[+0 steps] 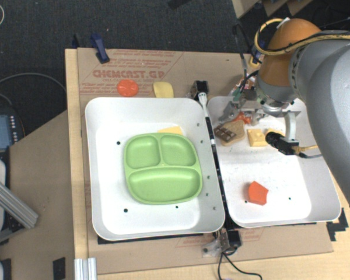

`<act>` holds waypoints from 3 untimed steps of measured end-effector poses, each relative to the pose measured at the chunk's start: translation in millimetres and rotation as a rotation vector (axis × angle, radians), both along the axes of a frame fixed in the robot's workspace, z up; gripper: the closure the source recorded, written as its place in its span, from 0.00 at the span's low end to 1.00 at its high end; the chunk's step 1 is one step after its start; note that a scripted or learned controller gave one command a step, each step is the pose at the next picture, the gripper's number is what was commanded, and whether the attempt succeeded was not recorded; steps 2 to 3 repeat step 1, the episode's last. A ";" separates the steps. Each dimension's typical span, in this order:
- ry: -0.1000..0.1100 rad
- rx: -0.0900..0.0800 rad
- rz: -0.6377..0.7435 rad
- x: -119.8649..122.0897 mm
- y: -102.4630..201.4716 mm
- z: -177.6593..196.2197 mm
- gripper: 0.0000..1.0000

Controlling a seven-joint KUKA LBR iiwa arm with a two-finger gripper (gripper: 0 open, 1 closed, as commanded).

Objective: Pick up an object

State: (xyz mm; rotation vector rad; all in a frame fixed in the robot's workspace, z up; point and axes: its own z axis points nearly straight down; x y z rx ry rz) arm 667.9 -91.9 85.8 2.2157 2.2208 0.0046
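The gripper (243, 111) hangs low at the far left corner of the right bin (297, 209), just above the brown waffle-like piece (226, 134); its opening I cannot tell.

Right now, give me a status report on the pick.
End effector low over right bin's far corner. Brown block and cream block beside it. Orange block sits apart, unobstructed.

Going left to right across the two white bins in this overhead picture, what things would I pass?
Green plate → brown piece → orange block, with the yellow block level with it further back → the claw hangs over the right bin's far end.
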 end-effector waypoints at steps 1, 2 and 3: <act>-0.002 -0.002 0.000 -0.2 -1.0 10.3 1.00; -0.002 -0.002 0.000 -0.2 -1.0 10.3 1.00; -0.002 -0.002 0.000 -0.2 -1.0 10.3 1.00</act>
